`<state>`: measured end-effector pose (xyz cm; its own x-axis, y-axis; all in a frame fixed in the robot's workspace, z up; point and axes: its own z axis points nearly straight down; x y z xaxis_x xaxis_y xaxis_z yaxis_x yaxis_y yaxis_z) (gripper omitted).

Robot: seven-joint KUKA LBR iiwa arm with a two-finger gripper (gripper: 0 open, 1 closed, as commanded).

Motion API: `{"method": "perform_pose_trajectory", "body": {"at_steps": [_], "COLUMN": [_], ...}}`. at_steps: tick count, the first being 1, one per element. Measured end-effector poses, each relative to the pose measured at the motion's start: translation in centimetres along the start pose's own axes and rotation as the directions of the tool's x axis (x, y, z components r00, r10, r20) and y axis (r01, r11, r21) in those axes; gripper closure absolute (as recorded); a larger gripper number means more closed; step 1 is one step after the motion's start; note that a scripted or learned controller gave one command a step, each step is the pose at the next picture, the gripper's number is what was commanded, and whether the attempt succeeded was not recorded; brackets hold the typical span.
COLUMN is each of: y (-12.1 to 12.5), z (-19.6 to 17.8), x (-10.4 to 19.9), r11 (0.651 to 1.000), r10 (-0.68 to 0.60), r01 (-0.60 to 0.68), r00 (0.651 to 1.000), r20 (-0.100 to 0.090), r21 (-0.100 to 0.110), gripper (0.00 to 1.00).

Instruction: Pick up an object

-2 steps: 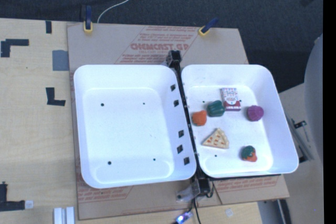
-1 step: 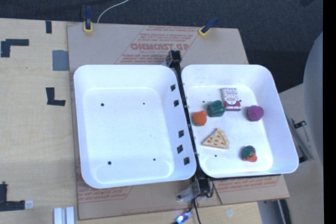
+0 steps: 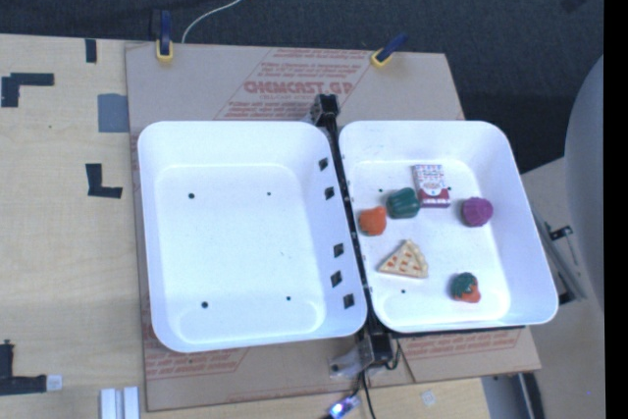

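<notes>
Nearest the camera in the right bin sits a small green-and-red toy, rounded and probably light, so it may roll if nudged off centre. Just behind it to the left lies a flat tan wedge, like a pizza or waffle slice. It looks thin and lies low on the floor, so it would be awkward to pinch except across its narrow sides. Farther back an orange lump rests close to the bin's left wall, leaving little room on that side. Beside it a dark green piece seems to touch a little printed box, which crowds any grasp on either. The purple ball stands well apart from the rest and looks the easiest to take, squeezed across its middle. The left bin holds no toys. Whether the gripper is open or closed cannot be told here.
</notes>
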<state>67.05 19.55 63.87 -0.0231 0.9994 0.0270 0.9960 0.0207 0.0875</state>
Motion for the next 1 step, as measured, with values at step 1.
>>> {"method": "perform_pose_trajectory", "body": {"at_steps": [1], "y": [0.24], "z": [-0.96], "x": [0.18], "r11": [1.000], "r10": [0.000], "r01": [0.000], "r00": [1.000], "r20": [-0.004], "r21": [-0.020], "gripper": [1.00]}}
